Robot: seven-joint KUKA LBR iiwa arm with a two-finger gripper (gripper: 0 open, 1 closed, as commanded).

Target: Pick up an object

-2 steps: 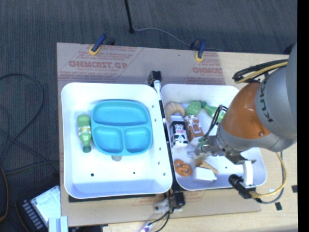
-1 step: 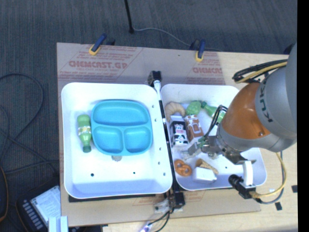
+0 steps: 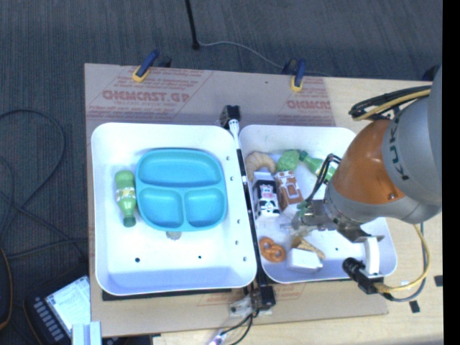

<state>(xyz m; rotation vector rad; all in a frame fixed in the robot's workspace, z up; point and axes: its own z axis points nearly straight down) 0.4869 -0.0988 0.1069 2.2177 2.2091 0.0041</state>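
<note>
The right bin holds several small items: a green toy, a tan croissant-like piece, a brown packet, a black and white carton, a pretzel and a white wedge. My gripper hangs low over the middle of this bin, just above the white wedge and right of the carton. The arm's orange wrist covers the bin's right part.
The left bin holds a blue divided tray and a green bottle lying beside it. A black bar runs between the bins. Clamps sit at the board's back edge.
</note>
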